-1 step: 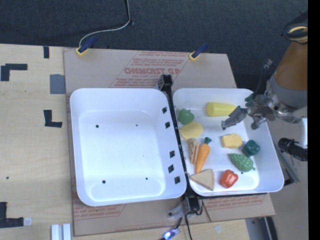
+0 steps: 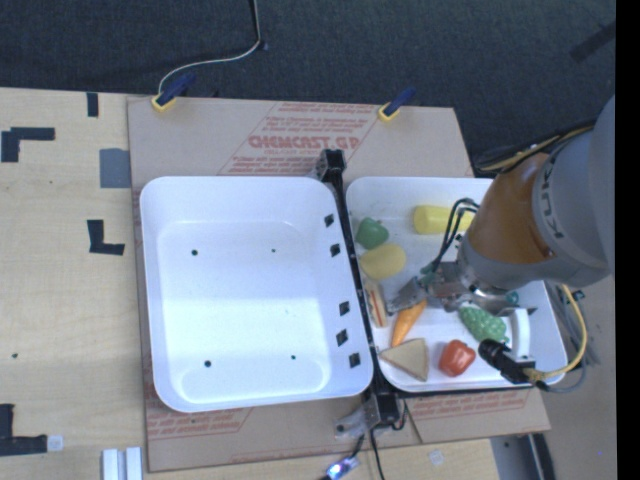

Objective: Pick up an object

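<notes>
My gripper (image 2: 428,290) is low in the right bin (image 2: 540,353), reaching in from the right under the orange-banded wrist. It hangs just above an orange carrot (image 2: 407,321) and just right of a yellow lemon (image 2: 384,260). Around it lie a green pepper (image 2: 372,232), a yellow block (image 2: 432,218), a tan wedge (image 2: 408,358), a red piece (image 2: 456,356) and a green bumpy piece (image 2: 483,322). I see nothing clearly held.
The left bin (image 2: 160,268) sits beside the right one, with a black divider (image 2: 345,268) between them. Thin sticks (image 2: 375,304) lie along the right bin's left wall. Both bins rest on a cardboard sheet (image 2: 300,138).
</notes>
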Robot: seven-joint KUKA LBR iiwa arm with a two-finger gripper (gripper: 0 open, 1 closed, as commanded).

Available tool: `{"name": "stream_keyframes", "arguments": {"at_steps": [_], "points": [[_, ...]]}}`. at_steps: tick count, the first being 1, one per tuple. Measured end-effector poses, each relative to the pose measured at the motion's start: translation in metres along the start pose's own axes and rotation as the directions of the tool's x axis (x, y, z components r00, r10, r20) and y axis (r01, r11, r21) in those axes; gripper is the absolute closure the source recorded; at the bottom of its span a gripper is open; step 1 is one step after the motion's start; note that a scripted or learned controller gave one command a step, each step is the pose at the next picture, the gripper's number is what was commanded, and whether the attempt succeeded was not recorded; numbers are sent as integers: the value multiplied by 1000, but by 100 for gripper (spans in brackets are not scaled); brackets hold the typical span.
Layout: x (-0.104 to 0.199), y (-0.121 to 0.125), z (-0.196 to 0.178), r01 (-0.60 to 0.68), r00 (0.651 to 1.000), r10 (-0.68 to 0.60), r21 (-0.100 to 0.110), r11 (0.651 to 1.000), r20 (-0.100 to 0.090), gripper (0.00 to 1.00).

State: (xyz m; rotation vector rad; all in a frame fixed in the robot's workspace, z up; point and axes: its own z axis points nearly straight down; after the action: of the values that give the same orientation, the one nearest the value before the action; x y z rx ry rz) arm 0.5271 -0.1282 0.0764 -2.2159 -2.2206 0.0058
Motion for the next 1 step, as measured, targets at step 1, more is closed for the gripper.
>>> {"name": "stream_keyframes", "arguments": {"at_steps": [1], "points": [[-2,2,-18,-1,1000,1,-4,1000,1,100]]}}
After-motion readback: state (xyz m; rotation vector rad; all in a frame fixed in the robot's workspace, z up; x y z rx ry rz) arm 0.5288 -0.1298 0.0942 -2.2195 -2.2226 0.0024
